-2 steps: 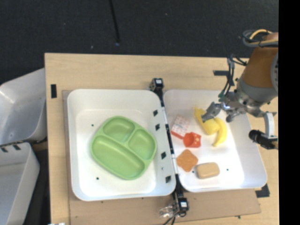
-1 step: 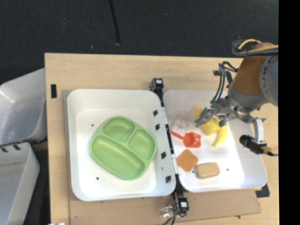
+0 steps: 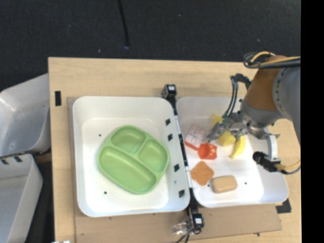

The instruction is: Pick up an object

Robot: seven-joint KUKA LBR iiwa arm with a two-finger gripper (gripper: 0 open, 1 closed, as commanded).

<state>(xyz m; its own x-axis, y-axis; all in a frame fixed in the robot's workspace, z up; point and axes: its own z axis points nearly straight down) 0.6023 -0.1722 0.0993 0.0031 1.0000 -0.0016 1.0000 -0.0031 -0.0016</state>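
My gripper hangs low over the middle of the right bin, reaching in from the right. Right under and beside it lie yellow pieces: a small one at its far side, a chunk just below it, and a banana-like piece to its right. A red object lies just left of and below the gripper. A pink-and-white packet rests near the bin's left wall. Nearer the front lie an orange piece and a tan, bread-like block.
The left bin holds a green divided plate. A ridge with black clips separates the two bins. The grey arm with its orange band and cables crosses the right bin's right side.
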